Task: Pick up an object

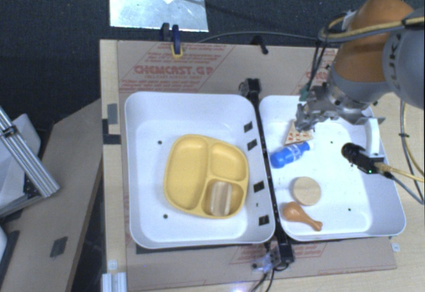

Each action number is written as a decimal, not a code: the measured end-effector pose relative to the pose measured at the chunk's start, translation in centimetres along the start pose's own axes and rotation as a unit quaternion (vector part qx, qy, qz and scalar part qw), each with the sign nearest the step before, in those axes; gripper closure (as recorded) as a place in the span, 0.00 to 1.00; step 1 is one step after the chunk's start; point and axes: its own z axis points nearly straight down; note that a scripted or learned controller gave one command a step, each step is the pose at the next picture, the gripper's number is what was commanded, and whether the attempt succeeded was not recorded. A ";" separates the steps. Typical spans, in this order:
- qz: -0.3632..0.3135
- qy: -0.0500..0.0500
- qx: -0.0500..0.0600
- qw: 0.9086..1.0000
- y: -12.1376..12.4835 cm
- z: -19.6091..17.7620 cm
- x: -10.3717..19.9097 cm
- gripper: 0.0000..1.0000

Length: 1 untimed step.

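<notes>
My gripper (307, 119) hangs low over the back left part of the right bin (372, 211). Its tip is right at the upper end of a tan wedge-shaped piece (299, 133), which leans beside a blue bottle (289, 154) lying on its side. Whether the tip touches the wedge I cannot tell. Nearer the front lie a round wooden disc (307, 190) and a tan, drumstick-shaped piece (301, 214).
The left bin (143, 178) holds a yellow divided plate (206, 176). A black ridge with clips (260, 164) runs between the two bins. The grey and orange arm (372, 38) comes in over the right bin's back right corner.
</notes>
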 end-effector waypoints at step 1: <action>-0.001 0.000 0.001 1.000 -2.6 -0.1 5.4 1.00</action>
